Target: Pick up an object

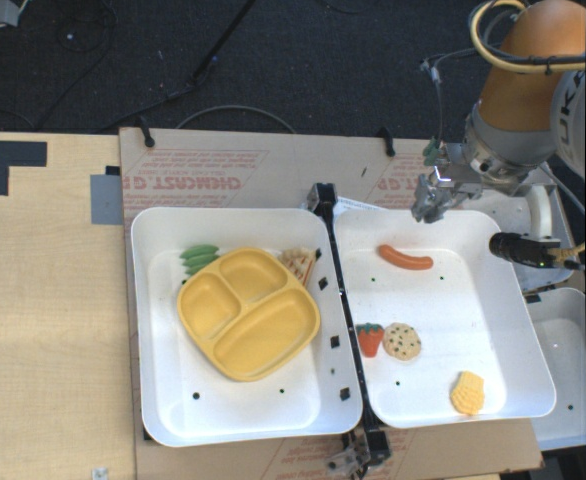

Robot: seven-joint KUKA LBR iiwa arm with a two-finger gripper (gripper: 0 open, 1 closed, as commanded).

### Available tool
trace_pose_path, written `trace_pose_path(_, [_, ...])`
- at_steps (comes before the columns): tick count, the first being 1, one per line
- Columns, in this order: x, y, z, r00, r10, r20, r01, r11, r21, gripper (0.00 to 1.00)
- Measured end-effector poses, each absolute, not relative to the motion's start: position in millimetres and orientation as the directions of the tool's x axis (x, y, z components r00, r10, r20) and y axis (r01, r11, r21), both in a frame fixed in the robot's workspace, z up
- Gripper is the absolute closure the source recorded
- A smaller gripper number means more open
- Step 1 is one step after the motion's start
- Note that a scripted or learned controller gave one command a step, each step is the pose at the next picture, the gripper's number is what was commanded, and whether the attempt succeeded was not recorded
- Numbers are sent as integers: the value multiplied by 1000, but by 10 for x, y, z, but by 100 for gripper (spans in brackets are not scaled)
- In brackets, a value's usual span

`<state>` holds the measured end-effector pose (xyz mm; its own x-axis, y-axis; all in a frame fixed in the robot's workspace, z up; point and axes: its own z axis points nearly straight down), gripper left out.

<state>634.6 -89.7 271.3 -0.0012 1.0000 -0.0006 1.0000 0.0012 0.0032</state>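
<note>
Nothing is picked up yet. The gripper (431,206) hangs above the right bin's (533,368) far edge, holding nothing; its spread I cannot tell. The nearest object, a sausage (405,258), lies untouched near that far edge, so the descent and grasp remain.

A robotics lab: 2 white bins (163,268) on a cardboard-covered bench (53,318), loose cables (213,58) behind.

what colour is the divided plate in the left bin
Yellow; the divided plate shows clearly in the camera view.
</note>
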Motion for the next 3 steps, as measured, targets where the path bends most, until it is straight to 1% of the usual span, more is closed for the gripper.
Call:
trace_pose_path(1, [6279,-367,2682,-4,1000,1,1000,4,-4,100])
trace_pose_path(2, [6283,195,2648,-5,1000,1,1000,5,-4,100])
trace_pose_path(3, [6366,665,2392,-4,1000,0,1000,4,-6,100])
